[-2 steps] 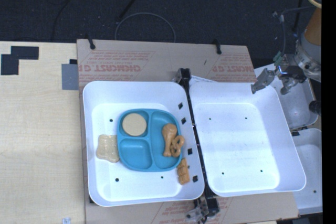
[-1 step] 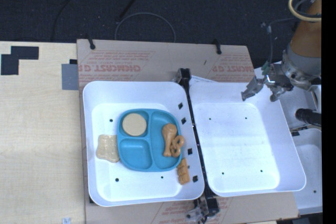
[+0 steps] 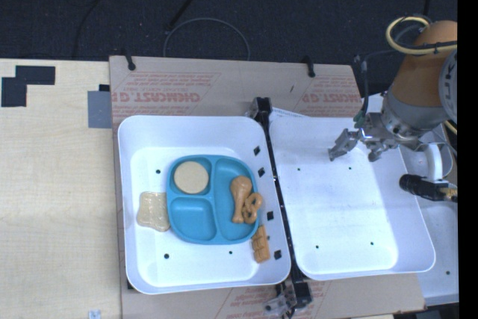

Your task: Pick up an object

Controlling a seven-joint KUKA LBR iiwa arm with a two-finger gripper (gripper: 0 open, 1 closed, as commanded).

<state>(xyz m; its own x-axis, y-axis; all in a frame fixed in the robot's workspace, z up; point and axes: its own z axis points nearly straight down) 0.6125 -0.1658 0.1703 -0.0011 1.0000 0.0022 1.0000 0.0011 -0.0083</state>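
My gripper hangs over the far right part of the right bin, open, with nothing between its fingers. The objects lie in the left bin, well to its left. A blue divided plate there carries a round tan disc and a tan drumstick-shaped piece with a pretzel. A pale bread slice rests against the plate's left edge. A small brown piece lies just off the plate's lower right corner.
A black divider runs between the two bins. Both bins sit on a cardboard sheet. To the left, the wooden bench top lies bare.
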